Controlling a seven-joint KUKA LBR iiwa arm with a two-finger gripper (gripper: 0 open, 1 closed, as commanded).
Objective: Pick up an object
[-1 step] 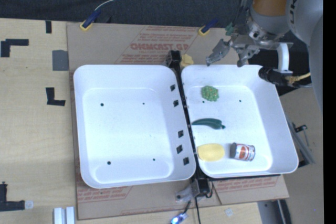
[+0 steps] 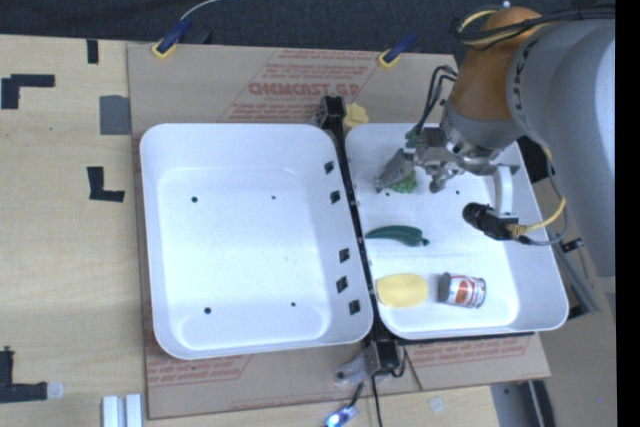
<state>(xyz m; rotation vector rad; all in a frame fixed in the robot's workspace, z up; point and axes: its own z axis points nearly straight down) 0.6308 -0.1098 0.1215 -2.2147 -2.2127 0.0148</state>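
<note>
My gripper (image 2: 416,177) hangs low over the back part of the right bin (image 2: 535,285), its two fingers spread apart. A small leafy green object (image 2: 404,183) lies on the bin floor just inside the left finger (image 2: 389,175), touching or nearly touching it; the fingers are not closed on it. Further forward lie a dark green curved vegetable (image 2: 397,235), a yellow rounded object (image 2: 401,291) and a small red and white can (image 2: 463,290) on its side.
The left bin (image 2: 170,245) adjoins the right one along a black clipped divider (image 2: 345,215). The grey arm with its orange band (image 2: 490,85) covers the right bin's back right corner. A black cable connector (image 2: 488,218) hangs over that bin's right side.
</note>
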